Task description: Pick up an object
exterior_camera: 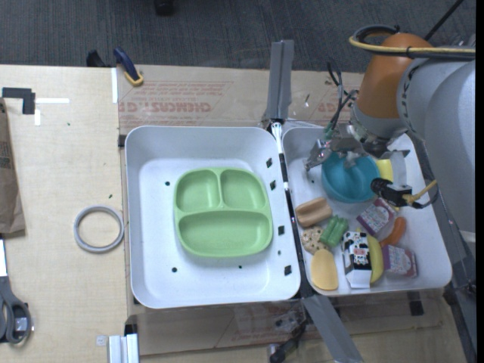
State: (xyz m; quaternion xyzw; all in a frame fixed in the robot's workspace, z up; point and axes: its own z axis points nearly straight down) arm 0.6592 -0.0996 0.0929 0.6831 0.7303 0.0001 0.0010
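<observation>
My gripper hangs low over the back of the right bin, right above the far rim of a blue bowl. In front of the bowl lie a brown bread roll, a speckled cookie, a green piece, a pale yellow wedge, a cow-patterned carton, a banana, two purple packets and a red-orange piece. A yellow item is just right of the bowl. Nothing is visibly gripped.
The left bin holds a green divided plate. On the bench to the left lie a grey ring and a brown paper bag. A grey post rises behind the bins' shared wall. The arm covers the right bin's far right corner.
</observation>
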